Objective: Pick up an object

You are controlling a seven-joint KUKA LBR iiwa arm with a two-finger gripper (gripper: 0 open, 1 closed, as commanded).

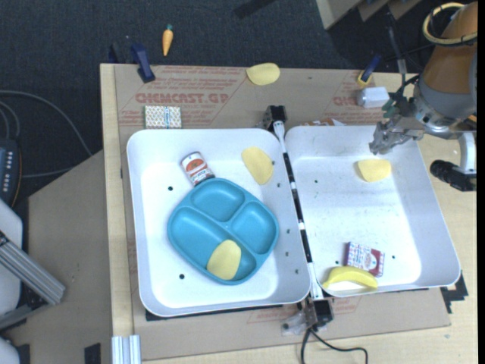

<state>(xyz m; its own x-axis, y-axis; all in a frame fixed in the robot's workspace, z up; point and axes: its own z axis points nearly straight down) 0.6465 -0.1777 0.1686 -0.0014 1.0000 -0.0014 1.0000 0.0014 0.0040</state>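
My gripper (383,144) hangs over the far right part of the right bin (424,226), just above and beside a yellow wedge-shaped piece (373,170). Nothing shows between its fingers. Near that bin's front lie a small red box (364,258) and a yellow banana (350,278). The left bin (144,226) holds a blue divided plate (221,227) with a yellow chip (224,260) in its near compartment, a small red-labelled can (197,168) and another yellow chip (258,164).
On the cardboard behind the bins lie a yellow chip (263,73), a patterned packet (163,116) and a blue clip (142,63). A small carrot (167,40) rests on the dark floor. A black divider (292,196) runs between the bins.
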